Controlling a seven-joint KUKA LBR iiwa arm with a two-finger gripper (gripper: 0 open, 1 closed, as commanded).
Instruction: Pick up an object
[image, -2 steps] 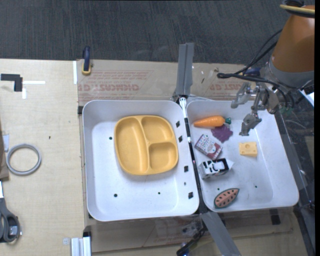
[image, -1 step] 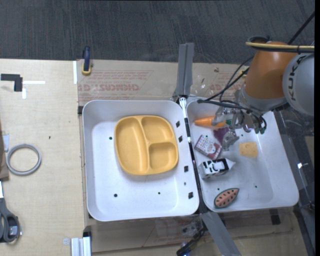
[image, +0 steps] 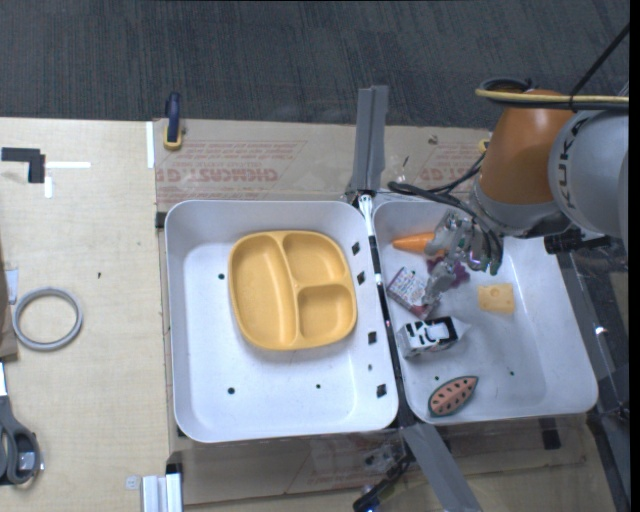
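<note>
At the lower edge of the right shallow white bin (image: 560, 350), nearest to the camera, lies an oval brown and red object with dark spots (image: 453, 395). A little above it a small black and white toy vehicle (image: 428, 335) rests close to the bin's left wall. Further up there is a small crumpled packet with red and white print (image: 404, 287), and a pale yellow cube like a piece of cheese (image: 497, 298) sits to the right, apart from the others. An orange carrot-shaped object (image: 412, 242) lies near the upper left corner of this bin.

The gripper (image: 450, 262) of the grey arm with the orange band (image: 525, 150) hangs over the upper middle of the right bin, just beside the carrot-shaped object and above the packet. A small purple thing (image: 447, 268) shows at the fingertips, but whether it is between them or only under them I cannot tell. The jaws are too small and blurred here, so I cannot tell if they are released or clenched.

The left shallow white bin (image: 200, 390) holds a yellow plastic plate with three compartments (image: 293, 290), lying flat in the upper middle. On the wooden bench (image: 80, 400), left of the bins, a grey ring of tape (image: 45, 318) lies alone.
</note>
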